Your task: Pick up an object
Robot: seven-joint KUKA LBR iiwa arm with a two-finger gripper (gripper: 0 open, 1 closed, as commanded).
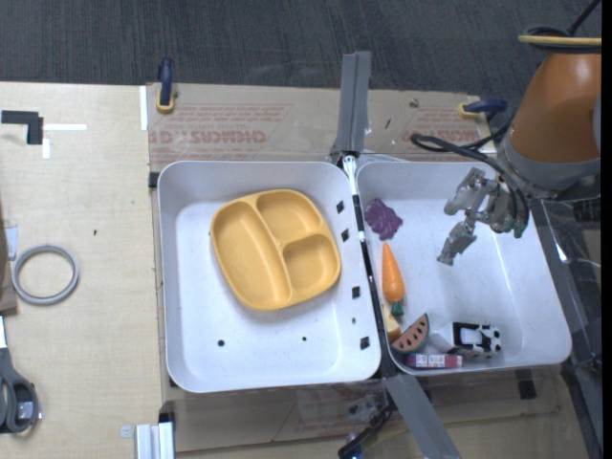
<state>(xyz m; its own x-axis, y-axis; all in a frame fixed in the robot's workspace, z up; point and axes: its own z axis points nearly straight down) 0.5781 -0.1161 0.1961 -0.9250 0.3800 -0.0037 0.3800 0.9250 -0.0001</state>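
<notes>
My gripper (pixel 462 222) hangs over the upper right part of the right bin (pixel 521 304), fingers apart with nothing between them. In that bin lie a purple bunch of grapes (pixel 382 218) and an orange carrot (pixel 392 272) along the left wall. A watermelon slice (pixel 412 333), a small pink tube (pixel 435 360) and a black-and-white box (pixel 476 338) sit near the front wall. All of these are to the left of or below the gripper, apart from it.
The left bin (pixel 191 333) holds a yellow divided plate (pixel 275 248). A metal divider (pixel 355 103) runs between the bins. On the bench at left lie a grey tape roll (pixel 43 273) and scissors (pixel 15 404).
</notes>
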